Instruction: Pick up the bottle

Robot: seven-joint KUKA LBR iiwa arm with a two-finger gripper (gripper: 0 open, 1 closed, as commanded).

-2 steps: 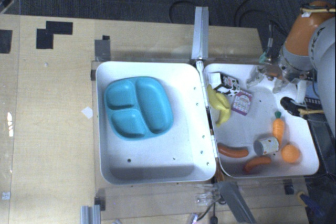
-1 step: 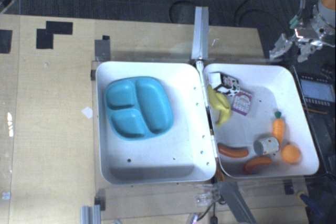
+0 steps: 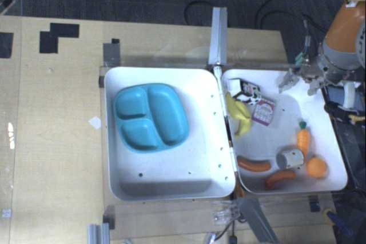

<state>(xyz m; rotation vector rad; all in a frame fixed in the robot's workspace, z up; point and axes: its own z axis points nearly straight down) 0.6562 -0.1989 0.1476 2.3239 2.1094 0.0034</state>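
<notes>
We hover at the right bin's (image 3: 337, 140) far edge, bottle not yet reached

Our end effector (image 3: 301, 82) sits at 1 o'clock, fingers spread and holding nothing; the bottle (image 3: 290, 158) lies at 5 o'clock, touching a carrot (image 3: 303, 141), beside a sausage (image 3: 280, 179) and an orange (image 3: 316, 167). We risk pinching a neighbour or rolling the bottle. We read no label clearly.

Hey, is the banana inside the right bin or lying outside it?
Inside. The banana lies on the floor of the right bin, against its left wall, beside the pink card.
</notes>
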